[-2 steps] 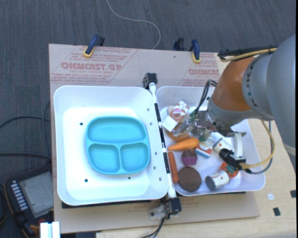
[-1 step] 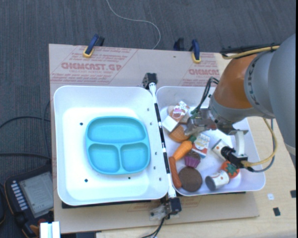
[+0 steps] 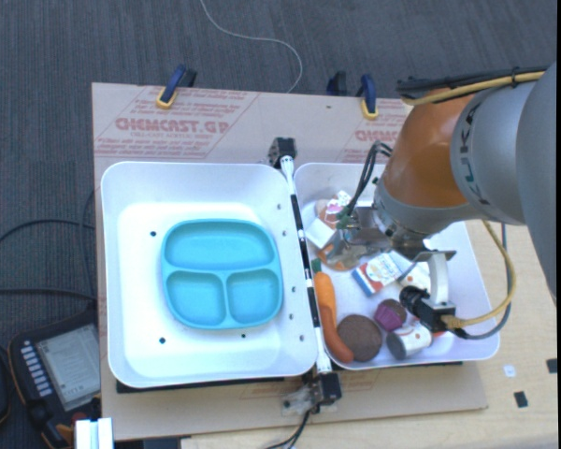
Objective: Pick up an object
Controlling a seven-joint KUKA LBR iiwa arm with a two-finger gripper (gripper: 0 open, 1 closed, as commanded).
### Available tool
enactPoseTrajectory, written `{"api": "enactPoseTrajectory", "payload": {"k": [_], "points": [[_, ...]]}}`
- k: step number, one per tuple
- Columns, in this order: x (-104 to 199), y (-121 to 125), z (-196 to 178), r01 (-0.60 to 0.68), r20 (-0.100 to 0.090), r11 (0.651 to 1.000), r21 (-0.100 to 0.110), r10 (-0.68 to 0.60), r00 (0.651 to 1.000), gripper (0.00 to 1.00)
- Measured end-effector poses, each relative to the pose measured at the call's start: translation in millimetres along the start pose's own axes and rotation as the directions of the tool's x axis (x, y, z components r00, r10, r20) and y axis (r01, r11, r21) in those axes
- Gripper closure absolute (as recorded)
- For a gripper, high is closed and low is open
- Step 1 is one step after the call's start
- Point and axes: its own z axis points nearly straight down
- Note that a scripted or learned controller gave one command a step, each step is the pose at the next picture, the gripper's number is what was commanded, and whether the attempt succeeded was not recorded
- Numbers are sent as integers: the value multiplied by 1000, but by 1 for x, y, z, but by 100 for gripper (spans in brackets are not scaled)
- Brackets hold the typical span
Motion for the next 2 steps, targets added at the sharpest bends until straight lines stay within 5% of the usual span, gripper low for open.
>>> {"api": "enactPoseTrajectory", "payload": {"k": [2], "points": [[0, 1, -19, 0, 1, 1000, 1, 0, 1000, 100]]}}
